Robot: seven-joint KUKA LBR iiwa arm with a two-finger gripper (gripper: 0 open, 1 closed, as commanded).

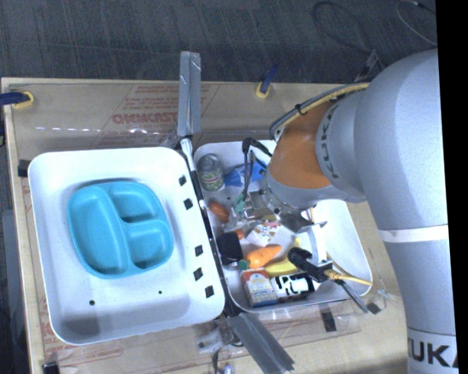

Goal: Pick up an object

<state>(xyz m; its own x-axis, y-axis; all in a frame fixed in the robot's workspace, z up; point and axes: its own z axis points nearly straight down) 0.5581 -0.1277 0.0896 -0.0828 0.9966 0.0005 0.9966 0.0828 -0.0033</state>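
Observation:
My gripper (252,213) is down inside the right bin (354,232), among a heap of small objects. Right beside it lie a white and red packet (267,232), a small orange-red piece (219,211) and a black block (230,246). Nearer the front edge are an orange carrot-like thing (261,257), a yellow piece (280,266), a small printed box (259,288) and a black and white labelled item (294,284). A grey tin (210,174) and a blue object (235,177) lie at the far end. The wrist hides what is under the gripper.
The left bin (56,256) holds a light blue divided tray (119,226). A raised divider (198,224) separates the two bins. The big grey arm with its orange band (299,158) covers the right bin's middle and right part.

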